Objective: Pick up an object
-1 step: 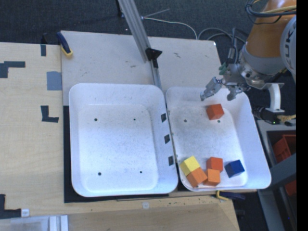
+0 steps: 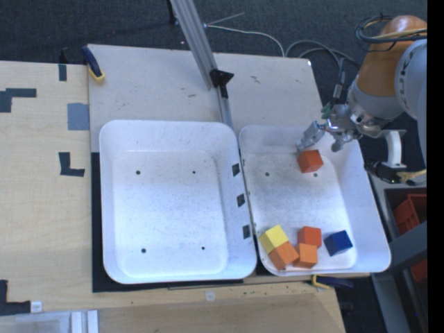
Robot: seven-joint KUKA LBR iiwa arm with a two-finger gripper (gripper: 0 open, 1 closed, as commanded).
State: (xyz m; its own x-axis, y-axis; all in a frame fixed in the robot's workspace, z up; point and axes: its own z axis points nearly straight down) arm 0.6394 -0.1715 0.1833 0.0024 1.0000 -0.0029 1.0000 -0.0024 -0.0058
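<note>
Hand (image 2: 325, 139) noted at the upper right of the frame, over the top portion of the right bin (image 2: 361, 186); my fingers are spread apart, with nothing between them. One fingertip sits just above and left of an orange cube (image 2: 310, 161); whether it touches the cube I cannot tell from this slant.

Table (image 2: 139, 82): pale surface across the middle of the frame, carrying both bins side by side. A grey metal post (image 2: 198, 33) runs from the top centre down toward the seam between the bins.

My arm (image 2: 388, 68): grey with an orange band, entering from the upper right.

Left bin (image 2: 111, 200): white, shallow, occupying the centre-left; floor speckled, with four small dark dots.

Right bin: white, shallow, adjoining the left bin on its right side.

Contents of the right bin, in descending order of size: the lone orange cube in the upper part, well apart from the rest. At the lower edge, a cluster: a yellow block (image 2: 273, 237) at the left, two orange blocks (image 2: 283, 255) (image 2: 305, 255) just below and beside it, a third orange block (image 2: 310, 236) above these, all close together or touching. A blue block (image 2: 338, 242) lies just right of the cluster.
</note>
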